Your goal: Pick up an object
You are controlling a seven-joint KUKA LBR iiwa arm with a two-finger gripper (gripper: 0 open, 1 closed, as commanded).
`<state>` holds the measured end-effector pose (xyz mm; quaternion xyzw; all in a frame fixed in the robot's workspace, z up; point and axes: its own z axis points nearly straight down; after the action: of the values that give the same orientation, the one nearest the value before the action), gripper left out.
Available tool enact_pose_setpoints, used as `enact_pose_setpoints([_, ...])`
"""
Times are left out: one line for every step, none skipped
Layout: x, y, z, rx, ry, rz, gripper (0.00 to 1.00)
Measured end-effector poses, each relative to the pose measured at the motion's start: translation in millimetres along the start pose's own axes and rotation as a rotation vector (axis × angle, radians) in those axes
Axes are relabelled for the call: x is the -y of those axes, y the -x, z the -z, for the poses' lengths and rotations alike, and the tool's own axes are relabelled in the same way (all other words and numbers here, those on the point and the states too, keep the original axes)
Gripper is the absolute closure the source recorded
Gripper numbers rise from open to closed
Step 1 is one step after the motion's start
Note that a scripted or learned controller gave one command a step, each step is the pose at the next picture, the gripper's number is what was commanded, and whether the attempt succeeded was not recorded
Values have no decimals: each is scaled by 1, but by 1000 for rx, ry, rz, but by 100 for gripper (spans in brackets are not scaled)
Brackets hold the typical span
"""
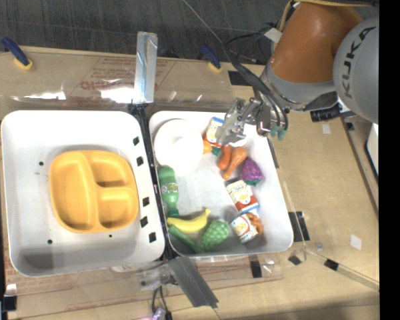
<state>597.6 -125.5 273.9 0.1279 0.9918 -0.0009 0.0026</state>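
The right bin (280, 202) holds the toy food. At its far side, my gripper (233, 127) hangs just above a small blue-and-white carton (214, 131), partly covering it. Right below the carton lies an orange carrot (231, 159), with purple grapes (252, 171) to its right. A white plate (177, 144) sits in the far left corner. Along the left wall stands a green bottle (168, 191). Near the front lie a yellow banana (189, 222), a bumpy green fruit (216, 234) and two small orange-labelled cans (239, 193) (246, 226).
In the left bin (20, 139) rests a yellow divided tray (93, 191). A silver taped post (146, 69) rises behind the wall between the bins. Cables (243, 49) trail behind the arm over the bench at the back right.
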Motion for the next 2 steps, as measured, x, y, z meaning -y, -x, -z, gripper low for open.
enact_pose_setpoints([39, 34, 7, -1, 0, 144, 100])
enact_pose_setpoints([49, -68, -58, -6, 2, 399, 100])
